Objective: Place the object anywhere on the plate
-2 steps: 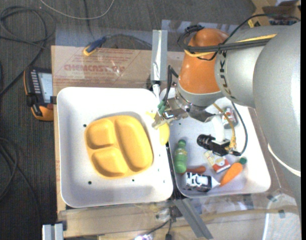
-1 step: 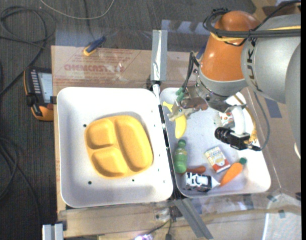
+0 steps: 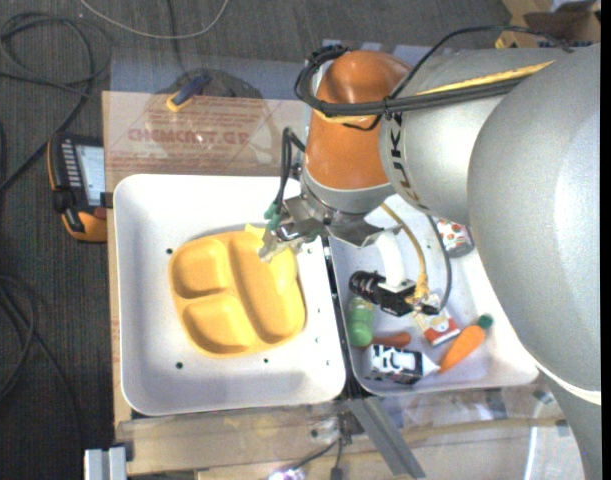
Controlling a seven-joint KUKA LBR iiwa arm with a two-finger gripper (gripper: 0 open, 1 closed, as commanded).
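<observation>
Gripper (image 3: 276, 236) above plate (image 3: 235, 298) upper rim; grip state impossible to tell. Better move toward compartment middle before release.

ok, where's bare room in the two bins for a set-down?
Left bin: white floor is bare left of and below the yellow plate; all three plate compartments look bare too. The gripper hangs over the plate's upper right corner. Right bin is crowded: carrot, green item, dark packet, and the arm covers its upper part.
</observation>
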